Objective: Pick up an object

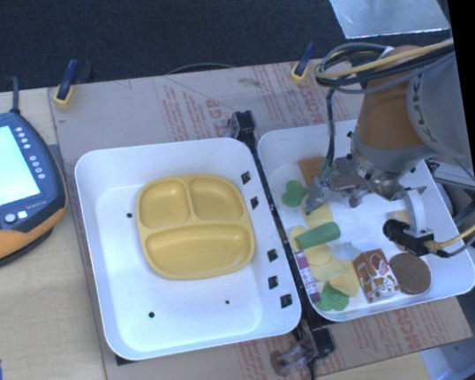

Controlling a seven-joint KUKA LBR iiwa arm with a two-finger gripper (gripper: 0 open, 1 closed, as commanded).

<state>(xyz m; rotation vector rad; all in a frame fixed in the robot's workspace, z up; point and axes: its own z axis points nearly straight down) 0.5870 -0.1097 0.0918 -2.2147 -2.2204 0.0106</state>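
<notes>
The left shallow white bin (104,250) has wide bare floor around a yellow three-part plastic plate (194,227). The right shallow white bin (361,226) is crowded along its left wall and front edge, with bare floor mid-bin. The hand (325,189) hangs low over that bin's back left part. The wrist seems to hide its opening, so I cannot tell whether it grips anything. Just beside it lie a green leaf-shaped toy (294,194) and a pale yellow block (317,215). A green cylinder (318,235) lies nearer the front. A brown round disc (409,274) and a small printed carton (374,276) sit by the front edge.
</notes>
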